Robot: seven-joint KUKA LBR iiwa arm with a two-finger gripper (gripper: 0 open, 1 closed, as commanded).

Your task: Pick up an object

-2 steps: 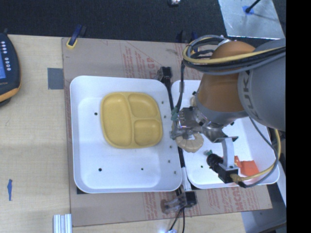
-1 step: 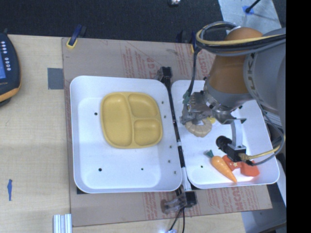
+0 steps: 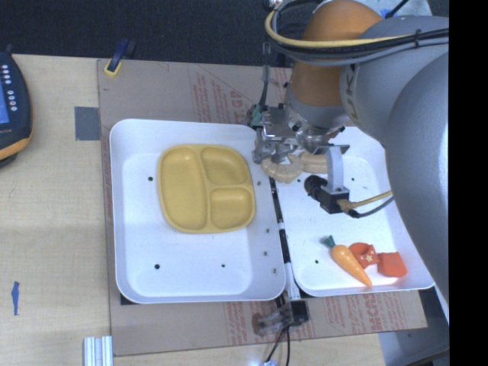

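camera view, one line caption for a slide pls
Gripper low over a beige object in the right bin; yellow tray in the left bin.

A blue and yellow clamp (image 3: 117, 57) is seen at the cardboard sheet's (image 3: 191, 97) far left corner; a dark handheld controller (image 3: 11, 101) rests on the counter (image 3: 49, 227).

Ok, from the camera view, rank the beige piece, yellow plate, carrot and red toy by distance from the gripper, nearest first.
1. Beige piece, right under the gripper, at the right bin's top left.
2. Yellow plate, left bin.
3. Carrot, right bin's lower part.
4. Red toy, just beyond the carrot.
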